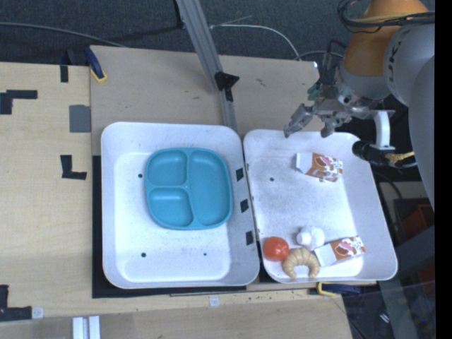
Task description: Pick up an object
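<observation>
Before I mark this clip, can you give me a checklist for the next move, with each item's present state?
1. Pincer open with nothing between its fingers: ok.
2. Pincer above a pickable thing: not ok; it hangs over the far rim of the right bin.
3. Nearest target, the small carton, lying apart from other things: ok.
4. Near-corner group free to grasp: not ok; croissant, red ball, white piece and second carton crowd together.
5. Blue divided plate in the left bin, out of the arm's way: ok.
6. Grip strength on the carton: cannot tell.
</observation>
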